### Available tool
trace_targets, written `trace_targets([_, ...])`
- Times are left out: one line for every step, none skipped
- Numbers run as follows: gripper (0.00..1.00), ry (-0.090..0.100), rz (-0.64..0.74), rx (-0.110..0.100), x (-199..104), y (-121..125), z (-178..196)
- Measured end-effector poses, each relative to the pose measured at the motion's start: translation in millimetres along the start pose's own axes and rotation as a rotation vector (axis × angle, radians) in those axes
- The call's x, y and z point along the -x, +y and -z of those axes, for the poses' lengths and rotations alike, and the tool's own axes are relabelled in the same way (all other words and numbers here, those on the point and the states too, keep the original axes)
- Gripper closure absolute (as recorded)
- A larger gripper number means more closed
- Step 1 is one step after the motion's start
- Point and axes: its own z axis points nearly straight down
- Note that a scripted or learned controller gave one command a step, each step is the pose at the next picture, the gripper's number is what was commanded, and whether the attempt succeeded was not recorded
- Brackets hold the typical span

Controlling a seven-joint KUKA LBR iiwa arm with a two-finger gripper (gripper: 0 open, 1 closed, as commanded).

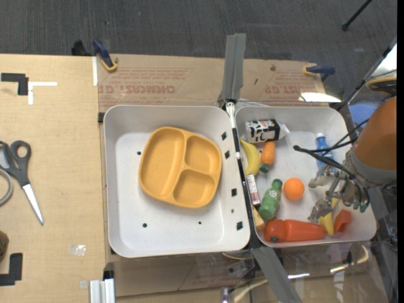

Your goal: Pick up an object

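Tool (331, 202) is down in the right bin (303, 124), red piece (341, 221) just below it, but nothing lifted yet — its grip state, can't tell.

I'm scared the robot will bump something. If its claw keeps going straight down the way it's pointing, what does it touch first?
Probably the small yellow and orange pieces right under the gripper, near the right bin's front corner. The big red-orange toy lies just beside them. Height is hard to judge from above, so this is a best guess.
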Motion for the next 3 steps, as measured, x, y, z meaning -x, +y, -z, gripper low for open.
trace_targets([1.0, -0.003, 0.003, -0.001, 1, 1, 9])
trace_targets([0.0, -0.003, 0.003, -0.001, 1, 1, 9])
trace_targets([0.0, 0.001, -0.134, 0.001, 17, 80, -1])
